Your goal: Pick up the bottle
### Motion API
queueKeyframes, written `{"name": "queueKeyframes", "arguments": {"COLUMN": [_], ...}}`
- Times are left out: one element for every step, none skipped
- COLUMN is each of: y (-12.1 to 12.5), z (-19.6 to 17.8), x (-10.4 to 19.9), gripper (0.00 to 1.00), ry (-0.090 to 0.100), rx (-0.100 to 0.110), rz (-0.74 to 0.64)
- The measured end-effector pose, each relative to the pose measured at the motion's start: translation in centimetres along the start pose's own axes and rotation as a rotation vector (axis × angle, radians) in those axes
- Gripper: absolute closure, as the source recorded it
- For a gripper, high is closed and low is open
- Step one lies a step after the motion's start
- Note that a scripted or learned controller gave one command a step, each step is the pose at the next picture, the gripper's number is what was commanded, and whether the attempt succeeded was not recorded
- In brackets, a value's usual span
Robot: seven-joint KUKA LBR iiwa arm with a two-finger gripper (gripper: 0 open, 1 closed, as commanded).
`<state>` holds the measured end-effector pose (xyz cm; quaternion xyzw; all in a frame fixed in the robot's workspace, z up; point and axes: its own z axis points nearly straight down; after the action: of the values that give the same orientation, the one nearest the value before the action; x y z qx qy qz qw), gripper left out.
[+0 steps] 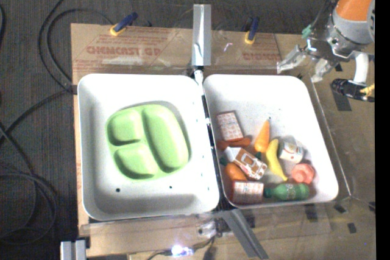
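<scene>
Hovering spread open past the right bin's (pixel 317 106) far corner, the gripper (pixel 301 61) risks snagging neighbouring toys because the green bottle (pixel 287 192) lies crammed along the near edge.

Green plastic bottle (pixel 287 192) jammed vs right white bin's (pixel 317 111) front wall, pink toy (pixel 303 173) + yellow banana (pixel 275 159) crowding behind; bin's rear half open.

Bottle (pixel 287 192): green, small, lying on its side along the near wall of the right bin (pixel 317 112), toward that bin's near right corner. Its darker cap end points left, beside a labelled box; its body lies just below a pink item.
</scene>
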<state>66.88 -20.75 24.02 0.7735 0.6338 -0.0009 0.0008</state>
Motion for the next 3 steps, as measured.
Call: {"name": "queueKeyframes", "arguments": {"y": [-0.9, -0.2, -1.7], "z": [14.6, 1.3, 15.2], "x": [4.3, 0.5, 7.0], "gripper": [0.0, 0.0, 0.0], "ry": [0.001, -0.002, -0.006], "rx": [0.001, 0.002, 0.011], "rz": [-0.13, 0.182, 0.164]}}
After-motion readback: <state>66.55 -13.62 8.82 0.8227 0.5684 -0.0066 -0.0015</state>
